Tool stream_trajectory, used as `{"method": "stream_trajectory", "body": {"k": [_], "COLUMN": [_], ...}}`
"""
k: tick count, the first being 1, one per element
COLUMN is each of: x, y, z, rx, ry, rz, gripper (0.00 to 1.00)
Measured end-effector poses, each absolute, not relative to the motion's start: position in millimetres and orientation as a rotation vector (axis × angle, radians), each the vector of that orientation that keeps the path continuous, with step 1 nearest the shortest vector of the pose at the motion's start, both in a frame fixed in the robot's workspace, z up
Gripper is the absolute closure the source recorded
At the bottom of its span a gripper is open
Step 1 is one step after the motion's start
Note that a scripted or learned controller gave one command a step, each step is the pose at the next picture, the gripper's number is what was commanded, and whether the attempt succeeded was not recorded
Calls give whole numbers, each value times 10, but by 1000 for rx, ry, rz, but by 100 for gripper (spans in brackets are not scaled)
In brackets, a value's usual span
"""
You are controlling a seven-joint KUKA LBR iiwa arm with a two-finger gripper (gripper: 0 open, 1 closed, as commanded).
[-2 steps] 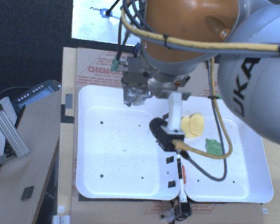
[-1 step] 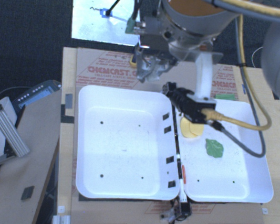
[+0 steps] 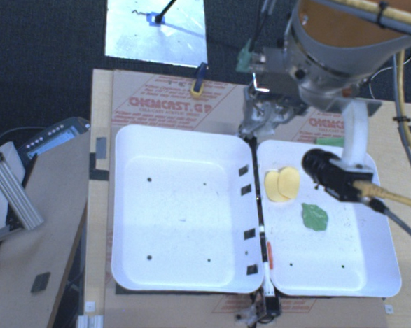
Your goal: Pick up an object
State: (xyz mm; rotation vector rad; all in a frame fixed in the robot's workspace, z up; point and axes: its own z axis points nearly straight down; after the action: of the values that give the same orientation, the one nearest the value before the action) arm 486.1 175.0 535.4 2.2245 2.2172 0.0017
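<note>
Yellow object and green object lie in the right bin; the gripper hovers above its far edge, state unclear.

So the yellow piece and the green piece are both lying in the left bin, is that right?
Not quite. The camera view shows the yellow piece and the green piece both lying in the right bin, not the left one. The yellow one sits nearer the divider between the bins.
</note>
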Motion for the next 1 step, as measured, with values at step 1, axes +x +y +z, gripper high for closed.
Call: {"method": "stream_trajectory", "body": {"k": [1], "x": [5352], "y": [1009], "z": [5348], "rx": [2227], "ry": [2211], "rz": [2], "gripper": [100]}}
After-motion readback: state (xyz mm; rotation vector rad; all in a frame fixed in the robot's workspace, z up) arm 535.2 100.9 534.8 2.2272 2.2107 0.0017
